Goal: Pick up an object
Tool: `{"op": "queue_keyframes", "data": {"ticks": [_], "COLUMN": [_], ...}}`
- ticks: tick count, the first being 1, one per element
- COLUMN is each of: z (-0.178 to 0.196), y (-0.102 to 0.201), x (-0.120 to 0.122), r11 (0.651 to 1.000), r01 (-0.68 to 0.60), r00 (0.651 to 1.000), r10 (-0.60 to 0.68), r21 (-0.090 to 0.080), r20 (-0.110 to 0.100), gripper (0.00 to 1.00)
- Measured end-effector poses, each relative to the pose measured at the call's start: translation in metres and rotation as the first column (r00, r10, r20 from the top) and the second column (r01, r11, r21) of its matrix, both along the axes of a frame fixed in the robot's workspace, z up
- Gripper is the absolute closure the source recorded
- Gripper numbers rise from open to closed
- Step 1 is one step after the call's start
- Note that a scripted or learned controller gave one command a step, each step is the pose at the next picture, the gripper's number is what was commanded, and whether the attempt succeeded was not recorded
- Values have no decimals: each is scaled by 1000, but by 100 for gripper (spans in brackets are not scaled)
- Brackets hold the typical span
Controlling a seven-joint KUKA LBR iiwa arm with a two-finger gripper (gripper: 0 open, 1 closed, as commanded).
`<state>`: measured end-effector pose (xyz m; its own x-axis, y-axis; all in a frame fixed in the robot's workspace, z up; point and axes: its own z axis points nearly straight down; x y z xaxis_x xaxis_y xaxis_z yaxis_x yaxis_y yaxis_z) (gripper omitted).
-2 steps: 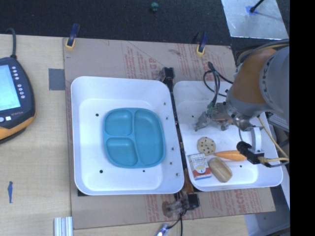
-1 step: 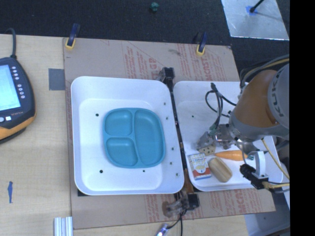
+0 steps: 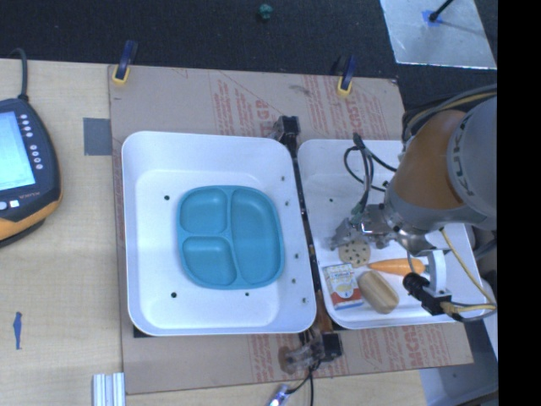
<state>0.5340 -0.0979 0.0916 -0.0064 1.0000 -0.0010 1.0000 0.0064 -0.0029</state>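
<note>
In the right bin [image 3: 325, 167] lie a round tan cracker with holes [image 3: 353, 251], an orange carrot [image 3: 396, 266], a tan bread roll [image 3: 378, 292] and a small red and white packet [image 3: 340, 282]. My gripper [image 3: 362, 227] hangs low over the bin's middle, just above the cracker. The arm's wrist with its orange band [image 3: 431, 167] covers the bin's right part. Nothing shows between the fingers.
The left bin [image 3: 148, 227] holds a blue divided plate [image 3: 230, 235]. A teach pendant [image 3: 25, 163] lies at the bench's left edge. Clamps [image 3: 124, 62] hold the cardboard at the back. Cables [image 3: 363, 163] loop beside the wrist.
</note>
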Motion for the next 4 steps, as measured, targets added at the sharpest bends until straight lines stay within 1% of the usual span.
{"op": "queue_keyframes", "data": {"ticks": [1, 2, 3, 4], "z": [0, 0, 0, 0], "y": [-5, -6, 4, -37], "x": [40, -25, 22, 70], "r11": [1000, 1000, 1000, 1000], "r01": [4, 1, 3, 2], "r00": [1000, 1000, 1000, 1000], "r10": [-4, -1, -3, -2], "r21": [2, 1, 2, 1], "r20": [0, -1, 0, 1], "gripper": [0, 0, 0, 0]}}
